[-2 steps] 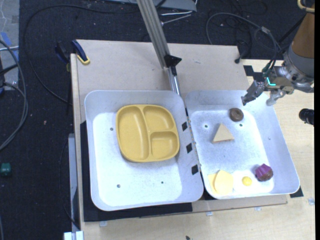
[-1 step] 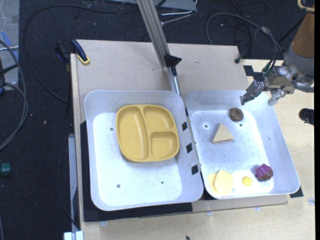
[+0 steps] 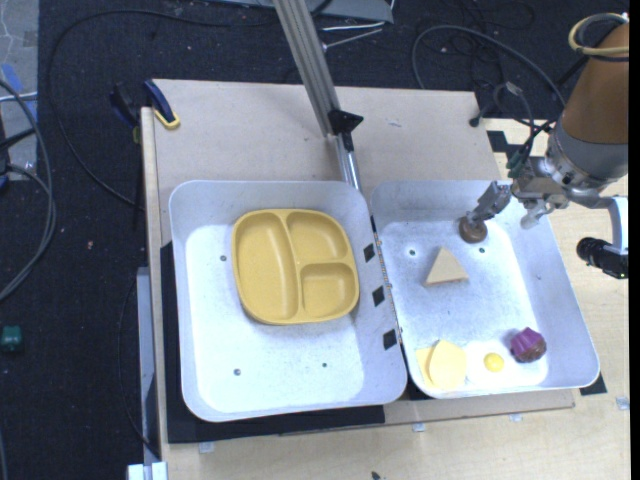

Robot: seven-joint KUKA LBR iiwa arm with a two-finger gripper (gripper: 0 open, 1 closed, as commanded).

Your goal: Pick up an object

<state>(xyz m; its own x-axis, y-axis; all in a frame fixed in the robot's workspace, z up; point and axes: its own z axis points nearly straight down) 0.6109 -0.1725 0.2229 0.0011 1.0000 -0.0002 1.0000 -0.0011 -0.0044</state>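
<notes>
- Your arm [image 3: 598, 98] reaches in from the right, its orange band above the grey wrist, bent down toward the far edge of the right bin [image 3: 560, 298].
- The gripper [image 3: 520, 203] hangs over that bin's far right part; you cannot tell from here whether its fingers are open or closed, and nothing shows between them.
- A small brown round object [image 3: 472, 230] lies just left of the gripper, on the bin floor.
- A tan wedge-shaped block [image 3: 446, 268] sits near the bin's middle.
- Along the near edge lie a pale yellow piece [image 3: 446, 365], a small yellow ball [image 3: 493, 362] and a purple object [image 3: 528, 345].
- The left bin [image 3: 200, 368] holds a yellow divided plate [image 3: 295, 266]; both bins rest on the desk [image 3: 240, 128].
</notes>
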